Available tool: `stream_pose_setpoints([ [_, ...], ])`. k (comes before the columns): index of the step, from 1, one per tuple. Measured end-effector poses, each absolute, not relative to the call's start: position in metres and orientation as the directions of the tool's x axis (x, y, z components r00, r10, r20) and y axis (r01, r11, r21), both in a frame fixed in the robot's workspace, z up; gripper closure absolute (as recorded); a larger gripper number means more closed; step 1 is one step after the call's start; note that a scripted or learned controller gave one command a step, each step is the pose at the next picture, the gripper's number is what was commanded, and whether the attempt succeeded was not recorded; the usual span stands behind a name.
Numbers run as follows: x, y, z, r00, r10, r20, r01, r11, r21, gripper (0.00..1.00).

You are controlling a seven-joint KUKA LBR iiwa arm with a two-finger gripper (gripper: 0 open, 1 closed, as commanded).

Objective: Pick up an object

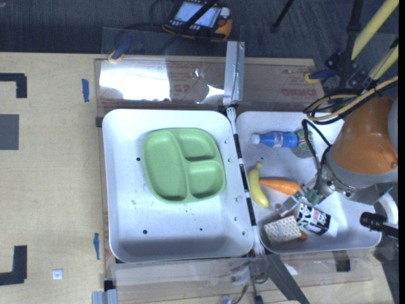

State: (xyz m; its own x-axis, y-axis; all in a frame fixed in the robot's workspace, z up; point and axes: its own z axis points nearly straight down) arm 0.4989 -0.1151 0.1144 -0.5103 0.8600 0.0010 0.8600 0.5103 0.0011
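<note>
The right bin (354, 233) holds a blue bottle (278, 139) at the back, a yellow banana (256, 185) along its left wall, an orange carrot (280, 185) beside the banana, a beige textured block (282, 230) at the front and a small black-and-white box (314, 220). My gripper (297, 204) hangs low over the middle of this bin. It is just below the carrot's right end, above the beige block and next to the box. The orange band and wrist (362, 145) cover the bin's right part.
The left bin (120, 189) carries a green divided plate (183, 163). A raised divider (243, 182) runs between the two bins. A clear panel (164, 81) stands behind the bins, and cables (329, 106) hang near the arm at the right.
</note>
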Motion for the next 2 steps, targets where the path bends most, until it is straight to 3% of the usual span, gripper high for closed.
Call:
stream_pose_setpoints([
  [1, 0.516, -0.106, 0.087, -0.307, 0.952, -0.002, 0.952, 0.307, 0.005, 0.0],
  [2, 0.518, -0.106, 0.098, -0.306, 0.952, -0.005, 0.952, 0.306, 0.011, 1.0],
])
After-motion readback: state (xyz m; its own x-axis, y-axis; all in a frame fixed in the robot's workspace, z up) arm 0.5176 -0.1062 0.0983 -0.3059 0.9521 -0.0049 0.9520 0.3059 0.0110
